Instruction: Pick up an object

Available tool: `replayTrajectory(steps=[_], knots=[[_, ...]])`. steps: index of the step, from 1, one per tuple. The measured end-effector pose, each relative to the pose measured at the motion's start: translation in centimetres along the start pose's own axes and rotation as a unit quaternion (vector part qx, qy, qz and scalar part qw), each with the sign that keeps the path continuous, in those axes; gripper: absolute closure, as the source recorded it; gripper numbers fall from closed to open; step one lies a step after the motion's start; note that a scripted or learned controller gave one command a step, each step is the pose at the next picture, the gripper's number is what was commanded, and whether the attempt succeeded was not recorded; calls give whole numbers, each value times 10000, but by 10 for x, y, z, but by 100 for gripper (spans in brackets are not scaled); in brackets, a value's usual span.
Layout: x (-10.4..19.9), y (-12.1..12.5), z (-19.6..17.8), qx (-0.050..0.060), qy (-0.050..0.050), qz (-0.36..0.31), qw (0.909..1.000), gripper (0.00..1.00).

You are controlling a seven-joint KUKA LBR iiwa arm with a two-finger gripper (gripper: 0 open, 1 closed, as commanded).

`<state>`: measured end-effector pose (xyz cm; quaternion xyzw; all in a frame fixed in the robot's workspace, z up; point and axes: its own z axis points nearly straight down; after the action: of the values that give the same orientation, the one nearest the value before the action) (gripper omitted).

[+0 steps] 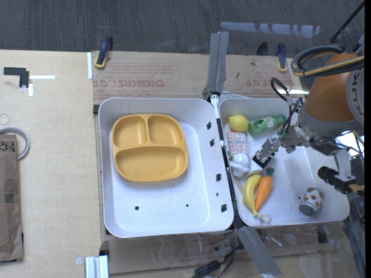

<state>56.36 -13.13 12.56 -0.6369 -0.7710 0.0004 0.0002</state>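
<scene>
Two shallow white bins are seen side by side across the middle of the frame. The left bin (116,213) is taken up in its upper left part by a yellow divided plate (149,146); the lower and right parts of its floor are left bare, so wide open room is found there. A raised double rim, where the two bins meet, runs down the centre of the frame.

The right bin (290,213) is more crowded along its left wall. A lemon (238,122) is seen near the upper left corner, with a green bottle (266,123) lying just beside it to the right. Below the lemon a white packet with red print (237,145) is laid against the wall, and a crumpled white wrapper (240,165) is found under it. A banana (250,191) and a carrot (262,192) lie touching, low in the bin near the left wall. A small spotted cup (311,201) rests by the lower right edge. Open floor is left in the middle and lower middle of this bin.

The arm (327,100) is reached in from the right, over the upper right part of the right bin. The gripper (266,150) is held low in the bin's middle, just above the carrot's top and to the right of the packet. Its fingers are seen as a dark, blurred cluster; how far they are parted cannot be told, and nothing can be made out between them.
</scene>
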Motion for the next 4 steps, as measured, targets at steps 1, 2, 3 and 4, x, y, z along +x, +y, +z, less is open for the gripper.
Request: replayTrajectory(steps=[1, 2, 3, 4], knots=[[49, -76, -12, 7, 3, -32, 10000, 0], [47, -75, 27, -52, 22, -493, 9988, 0], [81, -46, -65, 6, -4, 531, 9986, 0], [67, -72, -65, 13, 2, -151, 9999, 0]])
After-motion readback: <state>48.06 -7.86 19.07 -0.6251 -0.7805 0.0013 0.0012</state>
